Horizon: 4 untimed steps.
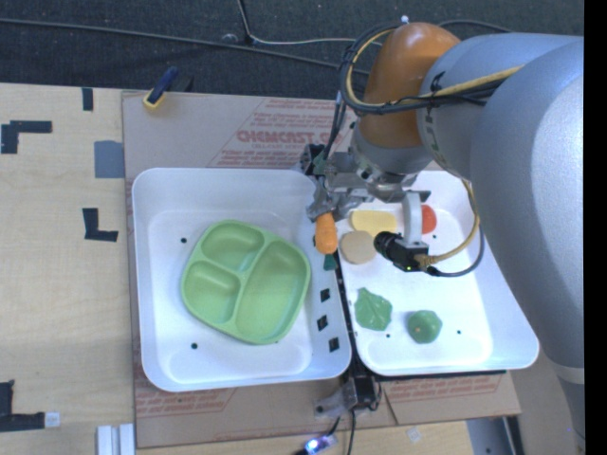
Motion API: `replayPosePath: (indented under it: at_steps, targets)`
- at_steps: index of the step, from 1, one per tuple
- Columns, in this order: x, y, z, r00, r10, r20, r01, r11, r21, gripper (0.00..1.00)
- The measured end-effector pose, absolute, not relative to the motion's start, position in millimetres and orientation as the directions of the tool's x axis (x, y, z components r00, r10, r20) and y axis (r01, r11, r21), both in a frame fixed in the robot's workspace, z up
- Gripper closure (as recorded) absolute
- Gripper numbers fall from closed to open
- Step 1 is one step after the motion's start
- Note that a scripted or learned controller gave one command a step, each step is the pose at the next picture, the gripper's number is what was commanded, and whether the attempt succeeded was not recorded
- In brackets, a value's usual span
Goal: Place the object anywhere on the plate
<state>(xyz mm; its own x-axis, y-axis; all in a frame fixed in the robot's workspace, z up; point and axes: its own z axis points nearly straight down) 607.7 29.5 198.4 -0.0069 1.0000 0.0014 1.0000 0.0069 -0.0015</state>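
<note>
Your bench point(57, 282): pale wood-grain top, black angular marks point(95, 224) scattered down its left side. Brown cardboard sheet point(256, 140) with red print lies flat beneath two white bins point(152, 254). Yellow-and-blue clamp point(159, 89) sits at cardboard's far-left corner. Beyond bench you see dark carpet-like floor point(142, 17), thin black cable point(239, 8) crossing it. Light even, shadows soft.

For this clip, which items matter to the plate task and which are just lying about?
Job:
green plate in the left bin
orange object at the pincer

Lying about, right bin:
yellow piece
beige round piece
two green pieces
red piece
</note>
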Motion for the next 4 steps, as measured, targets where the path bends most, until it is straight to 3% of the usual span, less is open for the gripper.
replayPosePath:
  at_steps: [3,4]
  targets:
    - [630.0,167.7,233.2,-0.005,1.0,0.001,1.0,0.005,0.0,1.0]
    - [629.7,165.0,232.5,-0.002,1.0,-0.002,1.0,0.002,-0.002,0.0]
